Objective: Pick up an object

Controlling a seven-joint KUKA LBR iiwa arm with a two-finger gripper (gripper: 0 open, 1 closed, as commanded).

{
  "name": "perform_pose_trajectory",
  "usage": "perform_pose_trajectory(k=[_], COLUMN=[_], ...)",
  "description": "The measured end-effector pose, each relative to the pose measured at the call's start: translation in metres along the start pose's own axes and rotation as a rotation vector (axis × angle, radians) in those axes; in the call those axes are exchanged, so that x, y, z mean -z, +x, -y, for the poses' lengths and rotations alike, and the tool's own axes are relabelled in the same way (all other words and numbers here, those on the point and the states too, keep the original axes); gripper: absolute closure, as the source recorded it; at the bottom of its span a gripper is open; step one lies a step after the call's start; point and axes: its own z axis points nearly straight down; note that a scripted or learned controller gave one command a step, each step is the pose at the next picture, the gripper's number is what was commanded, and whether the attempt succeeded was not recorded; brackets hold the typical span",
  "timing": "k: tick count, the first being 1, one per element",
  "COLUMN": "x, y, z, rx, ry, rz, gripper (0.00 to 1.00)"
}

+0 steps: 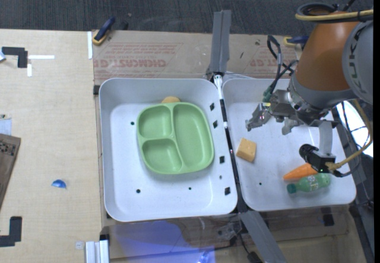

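Looking down from the camera view:
Writing: red mirrored print ran along the cardboard strip [148, 54] behind the bins; it seemed to read "CHEMCAZ", though I could not be sure. Part of "KUKA" showed on the arm [332, 57] at the right edge.
Arm pose: it reached in from the right, its orange band above the wrist, bent over the right bin [270, 193].
Gripper [272, 120]: it hung above the right bin's back half, fingers spread apart with nothing between them.
Cheese-like yellow block [247, 150]: it lay in the right bin near the left wall, just in front of the gripper (apart from it).
Carrot [300, 172]: it rested in the front right corner, touching the green bottle [309, 183].
Left bin [116, 190]: it held a green divided plate [176, 137], with a small yellow thing [170, 100] peeping out behind it.
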Motion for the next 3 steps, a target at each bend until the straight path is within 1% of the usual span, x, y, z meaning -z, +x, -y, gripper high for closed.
perform_pose_trajectory(k=[1, 2, 3], x=[-0.031, -0.080, -0.116], y=[-0.047, -0.100, -0.153], z=[0.052, 0.039, 0.050], rx=[-0.011, -0.032, 0.296], ry=[-0.002, -0.001, -0.004], rz=[-0.001, -0.001, -0.001], gripper=[0.00, 0.00, 0.00])
